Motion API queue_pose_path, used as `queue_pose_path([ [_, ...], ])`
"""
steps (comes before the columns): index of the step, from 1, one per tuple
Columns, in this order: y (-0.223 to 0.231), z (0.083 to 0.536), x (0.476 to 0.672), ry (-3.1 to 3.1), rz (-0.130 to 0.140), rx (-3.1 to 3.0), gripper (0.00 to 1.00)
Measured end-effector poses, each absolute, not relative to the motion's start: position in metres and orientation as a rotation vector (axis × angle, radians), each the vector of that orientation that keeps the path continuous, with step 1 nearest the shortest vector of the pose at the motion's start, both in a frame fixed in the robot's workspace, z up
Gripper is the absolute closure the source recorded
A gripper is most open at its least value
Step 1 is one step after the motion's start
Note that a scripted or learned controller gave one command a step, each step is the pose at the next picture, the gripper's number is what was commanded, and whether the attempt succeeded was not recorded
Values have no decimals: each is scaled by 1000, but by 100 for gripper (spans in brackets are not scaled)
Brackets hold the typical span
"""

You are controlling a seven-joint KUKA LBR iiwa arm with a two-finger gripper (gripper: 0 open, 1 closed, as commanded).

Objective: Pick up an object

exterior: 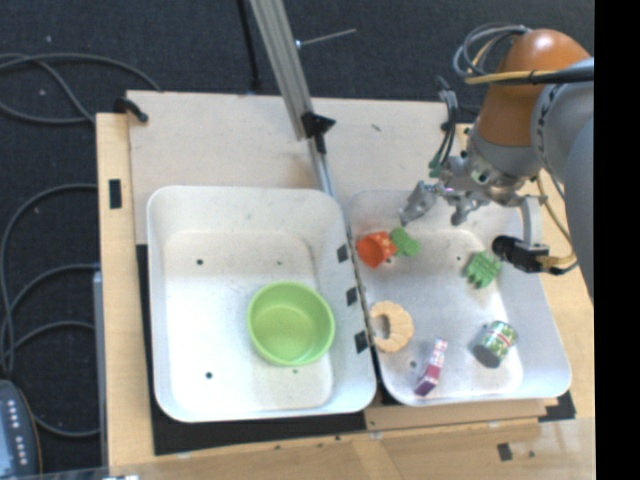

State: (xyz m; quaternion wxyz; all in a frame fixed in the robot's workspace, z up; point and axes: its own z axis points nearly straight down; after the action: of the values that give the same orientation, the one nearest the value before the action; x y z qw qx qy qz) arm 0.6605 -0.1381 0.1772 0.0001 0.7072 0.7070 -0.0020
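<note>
Nearest the camera, along the front of the right-hand shallow white bin (560,373), lay a small pink-and-white packet (432,368) and a squat silver can with a green label (495,343), well apart from each other. Just beyond the packet, against the bin's left wall, sat a pale tan ring-shaped doughnut toy (391,326). In the left-hand white bin (175,268) a round lime-green plastic bowl (291,322) stood upright near the front. Farther back in my bin a green knobbly plastic piece (482,269) lay on the right, and an orange-red rounded toy with a green leafy end (381,247) lay by the left wall. My two-finger gripper (447,204) hung at the far edge of that bin — fingers spread apart, nothing between them — above and beside the orange-red toy, not touching it.
</note>
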Motion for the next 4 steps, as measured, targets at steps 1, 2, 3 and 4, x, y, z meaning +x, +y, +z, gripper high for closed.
queue_pose_path([
  [1,-149,124,659,2218,-3,2221,0],
  [2,-150,135,660,2215,2,2220,100],
  [3,-145,199,662,2220,8,2214,100],
  [4,-145,202,662,2225,3,2216,100],
])
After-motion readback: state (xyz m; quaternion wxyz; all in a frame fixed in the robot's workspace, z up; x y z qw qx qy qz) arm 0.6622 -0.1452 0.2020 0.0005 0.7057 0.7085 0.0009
